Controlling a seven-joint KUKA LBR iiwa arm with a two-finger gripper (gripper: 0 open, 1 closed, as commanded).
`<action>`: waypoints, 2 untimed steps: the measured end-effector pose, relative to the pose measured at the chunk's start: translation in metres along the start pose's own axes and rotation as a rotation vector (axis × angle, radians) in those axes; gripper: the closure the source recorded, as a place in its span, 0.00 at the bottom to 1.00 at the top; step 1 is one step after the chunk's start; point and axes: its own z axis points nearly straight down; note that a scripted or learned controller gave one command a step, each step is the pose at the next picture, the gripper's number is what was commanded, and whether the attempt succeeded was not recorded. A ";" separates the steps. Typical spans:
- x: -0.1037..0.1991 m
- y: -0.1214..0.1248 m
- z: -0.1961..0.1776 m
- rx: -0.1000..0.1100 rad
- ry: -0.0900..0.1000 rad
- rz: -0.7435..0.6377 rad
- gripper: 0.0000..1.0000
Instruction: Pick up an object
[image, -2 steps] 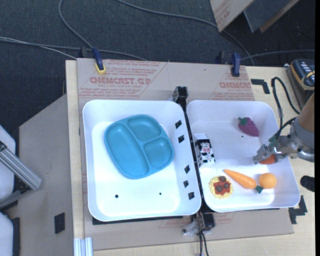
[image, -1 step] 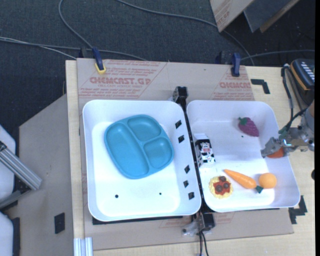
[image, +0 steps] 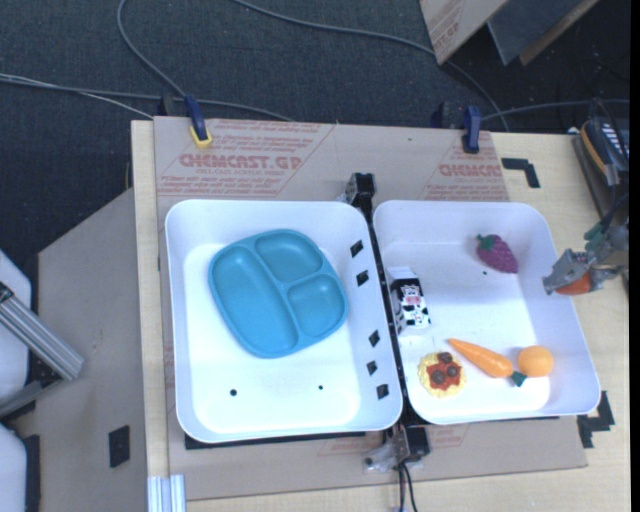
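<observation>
The claw (image: 578, 275) sits at the right rim of the right bin (image: 470, 215), just past its edge, with grey fingers reaching leftward and something small and orange-red (image: 577, 285) showing between them. What that piece is cannot be made out, and how wide the claw stands cannot be told from this angle. The arm (image: 612, 235) leads off to the right above it.

Nearest in the right bin is a purple berry-like toy (image: 497, 253), up near the far right part of the floor, its long axis slanting from upper left to lower right with a little green at its upper left end. Lower down, by the bin's near right corner, lies an orange ball-shaped fruit (image: 535, 361). Just beside it to the left is a carrot (image: 482, 358); its long axis runs from upper left to lower right, the pointed tip aimed upper left and the dark green stub at the lower right, close to the orange fruit. Left of the carrot rests a small round pizza toy (image: 442, 374), yellow with red spots. Above that, against the bin's left wall, lies a small black-and-white carton (image: 409, 303), long axis roughly up and down in the view.

The left bin (image: 195, 400) holds a blue divided plate (image: 278, 291) with three compartments, set toward its far middle. Both bins rest side by side on the tabletop (image: 110, 300).
</observation>
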 end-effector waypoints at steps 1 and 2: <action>0.000 0.002 -0.036 0.003 0.001 0.000 1.00; 0.057 0.012 -0.036 0.009 0.006 -0.005 1.00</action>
